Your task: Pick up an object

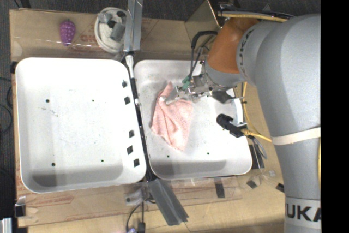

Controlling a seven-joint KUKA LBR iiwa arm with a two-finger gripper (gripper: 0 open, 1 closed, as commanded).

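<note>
A crumpled pink cloth [172,117] lies in the right bin [218,163], left of its middle and close to the wall shared with the left bin. My gripper [178,96] reaches in from the right and sits low at the cloth's upper edge, touching or overlapping the fabric there. The cloth rises to a small peak right beside the gripper. The grey arm with its orange band [226,54] covers the bin's upper right part.
The left bin [71,123] sits beside the right one, with black clips along the shared wall [132,117]. On the bench behind the bins are a purple object [67,31] and a white round holder [110,29].
</note>
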